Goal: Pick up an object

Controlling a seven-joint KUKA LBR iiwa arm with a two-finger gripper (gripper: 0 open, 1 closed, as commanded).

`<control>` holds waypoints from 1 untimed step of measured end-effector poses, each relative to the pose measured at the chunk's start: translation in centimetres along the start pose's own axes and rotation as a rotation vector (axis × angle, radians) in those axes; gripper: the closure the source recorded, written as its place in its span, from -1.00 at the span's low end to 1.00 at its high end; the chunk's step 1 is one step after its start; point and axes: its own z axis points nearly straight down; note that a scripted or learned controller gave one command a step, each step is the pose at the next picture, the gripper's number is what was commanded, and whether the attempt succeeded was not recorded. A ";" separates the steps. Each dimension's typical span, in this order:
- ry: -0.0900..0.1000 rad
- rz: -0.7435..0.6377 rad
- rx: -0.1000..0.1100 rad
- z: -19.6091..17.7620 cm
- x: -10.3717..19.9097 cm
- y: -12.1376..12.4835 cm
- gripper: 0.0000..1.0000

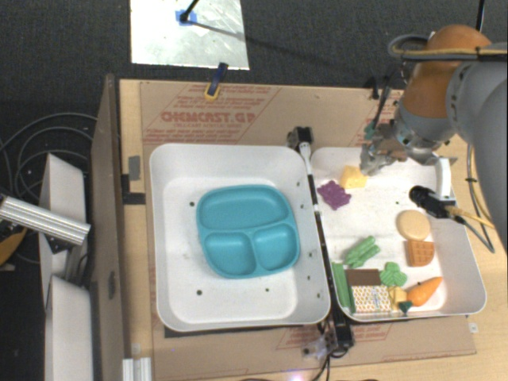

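My gripper (373, 163) hangs over the far left part of the right bin (468, 264). Its tip is right beside a yellow block (353, 178), at that block's upper right edge; whether they touch I cannot tell. A purple piece (334, 194) lies just left of the yellow block. Further forward in the same bin lie a round tan biscuit (413, 225), a waffle square (420, 252), green bean pods (361, 252), a green leafy piece (391, 275), a carrot (425, 290), a brown bar (363, 277) and a patterned box (371, 298).
The left bin (178, 173) holds a blue divided plate (248, 230). A raised divider (316, 213) runs between the two bins. The grey arm (468, 86) comes in from the right above the right bin's far corner.
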 end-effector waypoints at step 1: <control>0.000 -0.005 -0.001 -0.8 0.1 0.1 1.00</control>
